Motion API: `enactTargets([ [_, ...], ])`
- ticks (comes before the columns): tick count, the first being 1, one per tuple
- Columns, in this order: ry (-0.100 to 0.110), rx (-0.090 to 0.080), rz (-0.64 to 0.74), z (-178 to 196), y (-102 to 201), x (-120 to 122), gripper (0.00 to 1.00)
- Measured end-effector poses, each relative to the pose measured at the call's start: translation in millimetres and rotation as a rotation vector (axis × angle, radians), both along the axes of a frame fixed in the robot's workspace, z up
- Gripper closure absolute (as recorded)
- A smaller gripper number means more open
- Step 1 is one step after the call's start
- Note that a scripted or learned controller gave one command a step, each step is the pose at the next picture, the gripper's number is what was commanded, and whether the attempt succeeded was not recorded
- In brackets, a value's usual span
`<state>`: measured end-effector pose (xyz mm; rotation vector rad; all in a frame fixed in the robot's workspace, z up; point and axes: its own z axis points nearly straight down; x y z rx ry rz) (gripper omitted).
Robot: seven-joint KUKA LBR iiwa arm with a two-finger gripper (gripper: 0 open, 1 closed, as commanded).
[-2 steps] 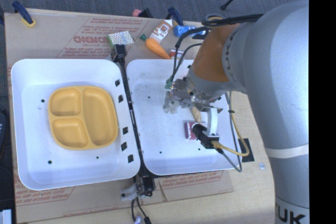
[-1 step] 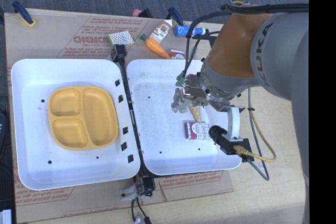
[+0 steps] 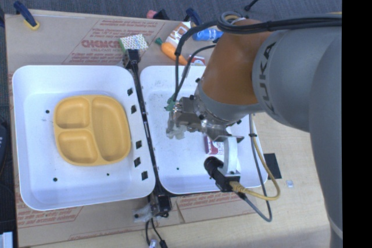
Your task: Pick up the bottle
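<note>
A: Camera view puts the bottle (image 3: pixel 175 42) beyond the right bin (image 3: pixel 160 177), outside its far rim.
B: Pincer (image 3: pixel 176 125) hangs over that bin's floor, grip unreadable; descending now grabs nothing.

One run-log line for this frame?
arm: over right bin | gripper: low in it | bottle: outside bins, top edge | left bin: yellow divided plate

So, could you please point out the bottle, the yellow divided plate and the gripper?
bottle (image 3: pixel 174 40): camera view, on its orange and white body.
yellow divided plate (image 3: pixel 92 129): camera view, on its central ridge.
gripper (image 3: pixel 176 132): camera view, at its tip.
</note>
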<state>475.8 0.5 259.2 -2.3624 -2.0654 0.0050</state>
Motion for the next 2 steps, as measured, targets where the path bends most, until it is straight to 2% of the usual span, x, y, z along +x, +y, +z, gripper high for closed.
enactTargets([
  [1, 0.000, 0.002, 0.427, -19.7, -26.3, 0.0, 1.00],
  [2, 0.001, 0.003, 0.682, -68.0, 12.5, -0.2, 1.00],
])
